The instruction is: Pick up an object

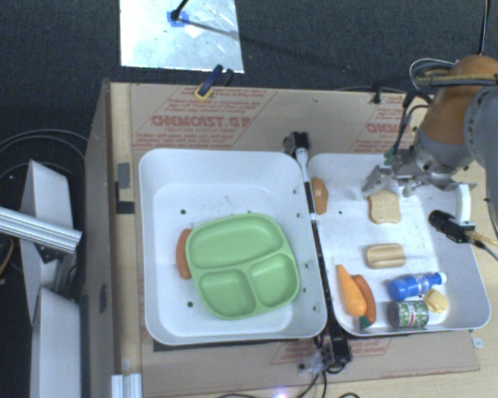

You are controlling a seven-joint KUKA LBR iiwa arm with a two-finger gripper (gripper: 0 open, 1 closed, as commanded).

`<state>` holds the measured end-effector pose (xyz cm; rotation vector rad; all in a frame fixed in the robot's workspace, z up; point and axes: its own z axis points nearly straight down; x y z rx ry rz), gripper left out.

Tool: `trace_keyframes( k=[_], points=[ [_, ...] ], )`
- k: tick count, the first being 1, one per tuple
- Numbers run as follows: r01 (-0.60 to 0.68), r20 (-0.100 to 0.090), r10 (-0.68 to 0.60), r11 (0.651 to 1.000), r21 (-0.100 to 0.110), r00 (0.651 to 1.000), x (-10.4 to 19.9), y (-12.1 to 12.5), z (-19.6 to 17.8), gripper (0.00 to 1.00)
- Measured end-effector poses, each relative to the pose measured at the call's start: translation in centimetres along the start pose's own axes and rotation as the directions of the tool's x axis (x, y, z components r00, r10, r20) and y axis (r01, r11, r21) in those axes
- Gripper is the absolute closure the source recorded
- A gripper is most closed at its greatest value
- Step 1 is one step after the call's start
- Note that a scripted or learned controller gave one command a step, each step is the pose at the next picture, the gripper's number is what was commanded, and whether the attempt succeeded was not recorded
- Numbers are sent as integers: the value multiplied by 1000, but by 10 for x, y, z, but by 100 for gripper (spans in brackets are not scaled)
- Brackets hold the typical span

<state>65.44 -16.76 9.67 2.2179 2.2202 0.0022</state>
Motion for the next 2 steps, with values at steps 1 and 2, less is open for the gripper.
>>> trace_keyframes(
  k=[1,2],
  points=[
    [0,0,0,1000,1,1000,-7,-5,12,0],
    [1,1,-1,1000,-2,1000,-7,-4,1,100]
  ],
)
